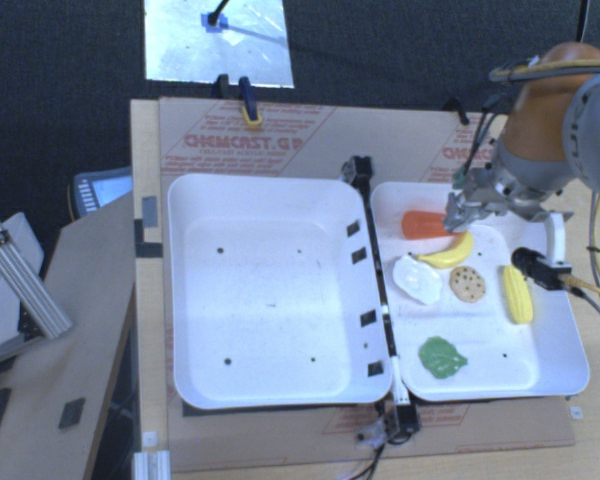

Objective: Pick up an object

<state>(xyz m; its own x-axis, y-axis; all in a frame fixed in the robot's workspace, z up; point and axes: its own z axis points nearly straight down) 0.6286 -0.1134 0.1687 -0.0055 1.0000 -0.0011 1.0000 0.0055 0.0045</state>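
Observation:
The right bin [555, 373] holds an orange carrot-like piece [420, 224], a yellow banana [448, 253], a white lumpy piece [417, 278], a brown cookie [467, 285], a yellow corn cob [517, 294] and a green leafy piece [441, 357]. My gripper [458, 220] hangs low over the bin's far side. Its tip sits just right of the orange piece and just above the banana's upper end. Nothing shows between its fingers.
The left bin [270, 288] lies beside the right one, with black clips along the divider [372, 268] between them. Both bins rest on a cardboard sheet [280, 138]. A foil square [218, 28] sits at the back.

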